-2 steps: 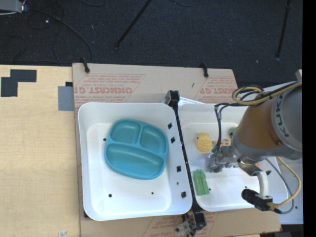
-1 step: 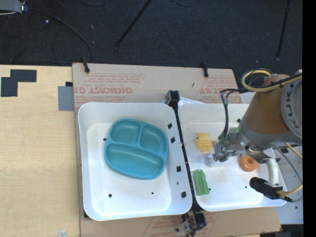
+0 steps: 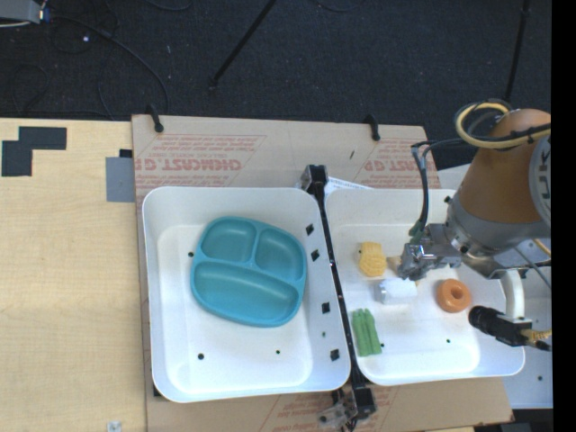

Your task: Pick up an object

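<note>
Even overhead light falls on the two white bins [image 3: 180,241], which glare slightly. Shadows are soft; the far floor [image 3: 270,43] lies dim. The picture is mildly grainy and soft.

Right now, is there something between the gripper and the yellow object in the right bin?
Nothing visible. The gripper hovers just right of the yellow object, with bare bin floor between them. The orange ring and green piece lie off that line.

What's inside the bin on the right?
In the right bin: a yellow piece, a green piece, an orange ring and a small grey bit. The arm covers the bin's far right part.
</note>
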Tool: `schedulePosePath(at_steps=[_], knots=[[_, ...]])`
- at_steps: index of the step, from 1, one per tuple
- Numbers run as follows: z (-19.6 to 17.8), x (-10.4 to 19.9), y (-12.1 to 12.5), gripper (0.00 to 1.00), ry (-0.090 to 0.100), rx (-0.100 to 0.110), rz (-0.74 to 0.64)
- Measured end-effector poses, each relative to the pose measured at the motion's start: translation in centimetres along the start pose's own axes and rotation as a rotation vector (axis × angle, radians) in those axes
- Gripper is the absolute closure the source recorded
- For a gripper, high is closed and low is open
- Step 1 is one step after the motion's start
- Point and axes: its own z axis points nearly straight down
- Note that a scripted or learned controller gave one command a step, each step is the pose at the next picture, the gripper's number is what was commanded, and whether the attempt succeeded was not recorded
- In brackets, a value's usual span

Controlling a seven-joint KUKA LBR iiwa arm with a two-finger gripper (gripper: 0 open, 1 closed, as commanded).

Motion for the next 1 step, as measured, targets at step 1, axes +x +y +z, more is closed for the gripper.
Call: schedulePosePath(at_steps=[1], knots=[[-5.17,-0.09,0.11,1.00,0.000,-0.001,0.000]])
